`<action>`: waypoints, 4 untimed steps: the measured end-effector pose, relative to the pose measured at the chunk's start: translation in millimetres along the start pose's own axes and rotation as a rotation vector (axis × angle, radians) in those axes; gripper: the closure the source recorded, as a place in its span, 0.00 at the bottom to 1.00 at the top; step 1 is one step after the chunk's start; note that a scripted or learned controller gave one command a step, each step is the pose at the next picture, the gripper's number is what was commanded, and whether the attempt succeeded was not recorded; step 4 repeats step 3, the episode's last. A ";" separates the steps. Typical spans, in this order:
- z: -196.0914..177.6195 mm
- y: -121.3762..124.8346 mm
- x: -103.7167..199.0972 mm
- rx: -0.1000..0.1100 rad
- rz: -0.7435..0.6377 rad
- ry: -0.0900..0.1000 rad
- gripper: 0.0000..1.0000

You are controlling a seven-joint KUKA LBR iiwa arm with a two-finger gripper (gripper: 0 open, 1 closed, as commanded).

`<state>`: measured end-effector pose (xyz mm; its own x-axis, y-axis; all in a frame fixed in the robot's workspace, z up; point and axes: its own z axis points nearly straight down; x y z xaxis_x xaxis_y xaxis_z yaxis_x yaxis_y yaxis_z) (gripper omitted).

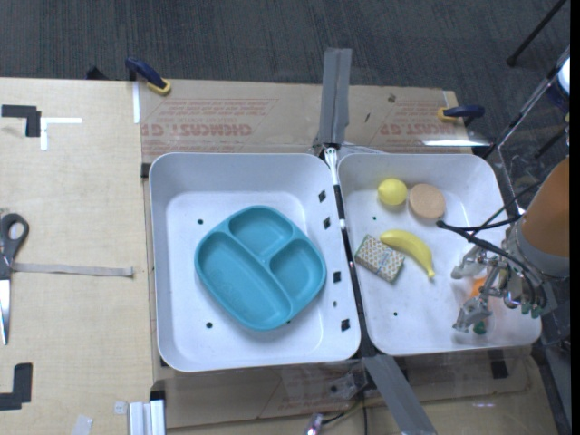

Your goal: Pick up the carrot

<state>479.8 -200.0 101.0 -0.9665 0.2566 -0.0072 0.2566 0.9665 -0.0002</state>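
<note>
White plastic bins, two, side by side on the tabletop (72, 243). Left bin (172, 243): one blue divided plate (260, 267) with three compartments, lying near the middle. Right bin (399, 324): one yellow lemon (391, 192) near the far edge; one round tan disc (426, 201) just beside it, toward the right edge; one yellow banana (410, 248) near the middle; one small patterned box (380, 257) just beside the banana, toward the left bin. End effector (478, 297): low over the near right corner of the right bin, the grey arm with its orange band (551, 216) entering from the right edge. Carrot (477, 287): a small patch of orange among the end effector's metal parts; whether it is clamped cannot be told, nor whether the end effector is apart or together. Tabletop, left edge: one pair of scissors (9, 243).
</note>
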 end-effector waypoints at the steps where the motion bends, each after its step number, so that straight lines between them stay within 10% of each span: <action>1: 8.9 33.2 -18.8 -0.001 0.034 0.003 0.00; 2: -1.0 33.8 -20.8 -0.001 0.031 -0.003 1.00; 3: -79.1 41.8 -10.1 0.000 0.174 0.002 1.00; 4: -79.1 41.8 -10.1 0.000 0.174 0.002 1.00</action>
